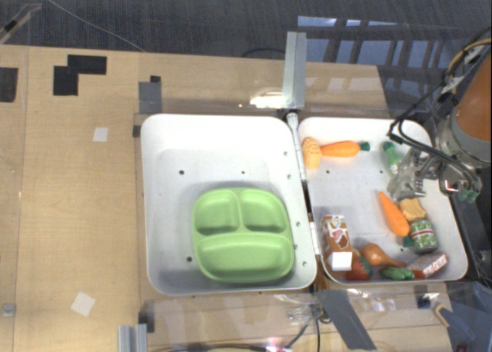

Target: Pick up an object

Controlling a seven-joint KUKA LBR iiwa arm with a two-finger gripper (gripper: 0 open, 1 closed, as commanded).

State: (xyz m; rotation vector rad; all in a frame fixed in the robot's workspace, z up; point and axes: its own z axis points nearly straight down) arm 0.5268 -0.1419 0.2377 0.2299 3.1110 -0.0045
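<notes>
- The arm (470,112) reaches in over the right bin (350,177), and the tool (405,183) hangs low above that bin's far right part.
- How the tool stands, open or closed, I cannot tell; nothing clearly sits in it.
- Just beside the tool, toward the camera, lies a carrot (393,214), slanted, its top end close under the tool.
- Right next to that carrot: a tan cracker (413,208) and a small can (423,235) with a green and red label.
- Further from the tool, along the bin's near edge: a red packet (434,266), an onion (374,253), a green pepper (394,272) and something red (357,270).
- A small carton (336,237) stands well to the tool's left.
- Up at the bin's far left, a second carrot (340,149) lies flat, touching a corn cob (311,153).
- A green item (393,154) sits just behind the tool.
- Well away to the left, the other bin (165,189) holds a green tray (244,234) with three sections.
- Both bins rest on the desk (69,227).
</notes>
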